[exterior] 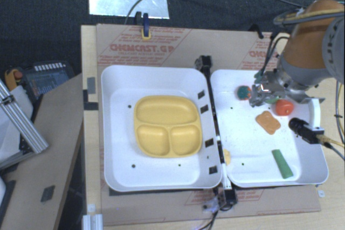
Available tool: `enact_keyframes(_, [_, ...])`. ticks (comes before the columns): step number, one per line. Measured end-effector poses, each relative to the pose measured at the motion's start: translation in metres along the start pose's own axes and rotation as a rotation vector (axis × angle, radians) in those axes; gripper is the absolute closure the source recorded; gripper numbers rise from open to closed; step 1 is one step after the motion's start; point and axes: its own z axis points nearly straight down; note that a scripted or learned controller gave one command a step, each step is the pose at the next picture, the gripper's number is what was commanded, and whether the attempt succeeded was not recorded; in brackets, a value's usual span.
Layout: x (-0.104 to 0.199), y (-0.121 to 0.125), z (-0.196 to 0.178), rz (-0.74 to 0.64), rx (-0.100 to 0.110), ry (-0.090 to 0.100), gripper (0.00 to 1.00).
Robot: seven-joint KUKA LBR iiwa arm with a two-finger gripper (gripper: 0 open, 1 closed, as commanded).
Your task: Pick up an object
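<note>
My gripper (261, 95) hangs over the back of the right bin (243, 169), its arm reaching in from the right. Just left of the gripper lies a small teal and red object (243, 92). To its right rests a red-orange round object (284, 108). An orange, bread-like piece (268, 122) lies a little in front of the gripper. Near the bin's front right corner sits a green block (282, 163). I see nothing held between the gripper's tips.
The left bin (116, 169) holds a yellow divided plate (166, 125). A black clip-studded divider (211, 121) separates the two bins. A small yellowish bit (227, 157) lies at the right bin's left wall. Bare floor shows in the right bin's front left.
</note>
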Motion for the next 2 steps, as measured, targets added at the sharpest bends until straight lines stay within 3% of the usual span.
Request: enact_keyframes(2, [0.101, 0.03, -0.008, -0.006, 0.0, 0.002, 1.0])
